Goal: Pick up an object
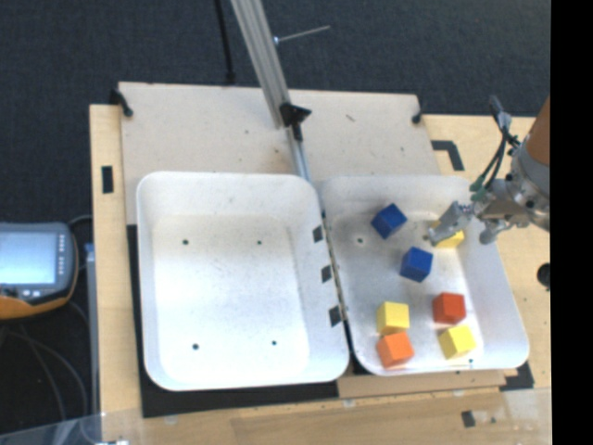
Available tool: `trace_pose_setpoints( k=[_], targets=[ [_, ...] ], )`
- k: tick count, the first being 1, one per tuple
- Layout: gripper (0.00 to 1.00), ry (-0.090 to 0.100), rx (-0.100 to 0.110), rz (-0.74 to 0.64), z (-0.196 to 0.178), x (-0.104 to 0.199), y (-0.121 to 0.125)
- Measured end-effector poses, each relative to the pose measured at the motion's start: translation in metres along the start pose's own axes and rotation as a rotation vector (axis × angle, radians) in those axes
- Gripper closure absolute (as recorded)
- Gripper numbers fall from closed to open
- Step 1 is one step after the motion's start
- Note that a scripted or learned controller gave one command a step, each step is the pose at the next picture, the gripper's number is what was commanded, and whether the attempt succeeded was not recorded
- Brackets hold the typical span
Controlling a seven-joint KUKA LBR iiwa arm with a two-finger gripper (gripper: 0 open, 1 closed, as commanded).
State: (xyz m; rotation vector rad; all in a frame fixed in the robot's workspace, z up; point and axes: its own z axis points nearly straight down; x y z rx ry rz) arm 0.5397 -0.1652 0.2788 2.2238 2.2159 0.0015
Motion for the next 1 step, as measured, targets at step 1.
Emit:
trace_pose_setpoints(
  k=[1],
  targets=[
    [0.0,-0.001,0.006,-0.006,0.0948,-0.0197,0.0594]
  ],
)
